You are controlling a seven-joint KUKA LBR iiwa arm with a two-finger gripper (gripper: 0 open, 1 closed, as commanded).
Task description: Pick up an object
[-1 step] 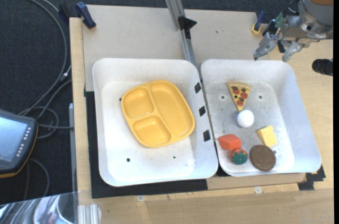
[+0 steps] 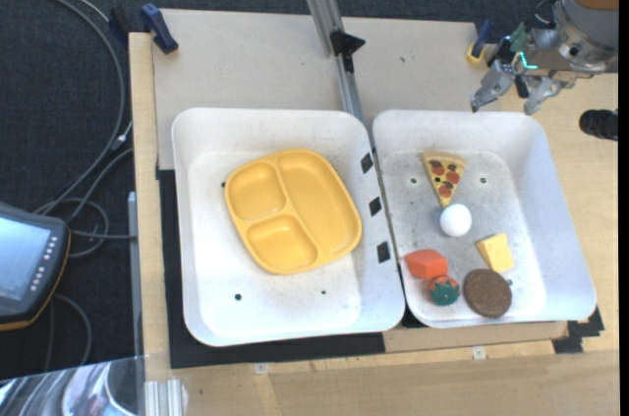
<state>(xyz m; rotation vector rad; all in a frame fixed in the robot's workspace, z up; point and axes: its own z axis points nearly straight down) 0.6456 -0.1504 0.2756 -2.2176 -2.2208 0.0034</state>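
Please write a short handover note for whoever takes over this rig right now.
Gripper: jaws open, holding nothing, hanging over the bench just past the far rim of the right bin.
Right bin holds: pizza slice, white ball, yellow block, red piece, small green and red piece, brown round cookie.
Left bin holds a yellow divided tray.
Done: nothing picked yet.
Left: descend into the right bin, grasp one item, lift it.
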